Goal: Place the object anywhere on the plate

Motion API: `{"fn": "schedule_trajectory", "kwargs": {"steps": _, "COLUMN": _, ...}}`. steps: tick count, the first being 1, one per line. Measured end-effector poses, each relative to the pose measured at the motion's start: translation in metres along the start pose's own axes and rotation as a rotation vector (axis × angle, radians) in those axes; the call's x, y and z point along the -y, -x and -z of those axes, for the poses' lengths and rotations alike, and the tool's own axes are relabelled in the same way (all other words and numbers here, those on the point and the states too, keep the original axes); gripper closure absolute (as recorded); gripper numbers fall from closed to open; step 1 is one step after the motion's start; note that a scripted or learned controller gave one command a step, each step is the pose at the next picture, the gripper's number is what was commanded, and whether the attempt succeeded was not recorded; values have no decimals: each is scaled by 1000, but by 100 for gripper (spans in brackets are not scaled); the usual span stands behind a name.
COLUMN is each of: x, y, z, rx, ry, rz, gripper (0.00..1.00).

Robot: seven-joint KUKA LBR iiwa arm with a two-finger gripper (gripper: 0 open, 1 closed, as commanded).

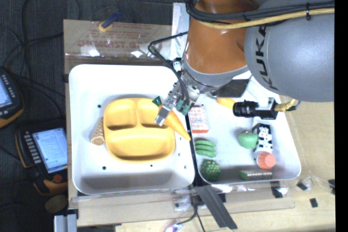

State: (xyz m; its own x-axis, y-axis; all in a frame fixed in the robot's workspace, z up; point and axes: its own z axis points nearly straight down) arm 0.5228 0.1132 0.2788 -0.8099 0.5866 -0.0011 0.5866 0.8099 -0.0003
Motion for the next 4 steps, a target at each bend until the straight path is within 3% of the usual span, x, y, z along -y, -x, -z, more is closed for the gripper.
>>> {"fn": "schedule_trajectory", "kwargs": {"steps": 1, "x": -55, "y": -18, "z": -23, "rx": -2, "ry": -3, "rz": -232, "gripper": 100}}
{"fn": "schedule_trajectory", "kwargs": {"steps": 2, "x": -102, "y": -10, "z": -11, "rx": 2, "ry": -4, "rz": -627, "gripper": 100}}
{"fn": "schedule_trajectory", "kwargs": {"steps": 3, "x": -54, "y": 7, "z": 91, "rx": 2, "ry": -3, "rz": -665, "gripper": 100}}
{"fn": "schedule_trajectory", "kwargs": {"steps": 4, "x": -98, "y": -12, "z": -86, "rx": -2, "ry": -5, "rz": -446, "gripper": 100}}
